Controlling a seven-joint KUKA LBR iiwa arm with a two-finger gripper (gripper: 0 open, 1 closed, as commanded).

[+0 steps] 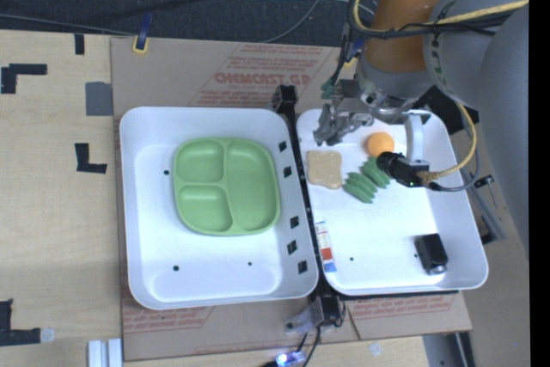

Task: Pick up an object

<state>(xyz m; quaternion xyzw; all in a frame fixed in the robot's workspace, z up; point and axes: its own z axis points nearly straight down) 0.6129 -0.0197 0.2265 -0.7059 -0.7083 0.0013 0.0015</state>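
Note:
My gripper (330, 130) hangs over the far left part of the right bin (391, 271), just beyond a tan square slice (325, 169) lying flat on the bin floor. To the right of the slice lies a green ridged piece (366, 181). An orange ball (378, 142) sits behind the green piece, close to the right of the gripper. A small black block (430, 253) rests near the bin's front right corner. Nothing is seen held by the gripper.
The left bin (146, 228) holds a green divided plate (228, 185) at its middle. A black divider strip (296, 185) runs between the two bins. The arm's orange band (408, 9) and grey body fill the upper right.

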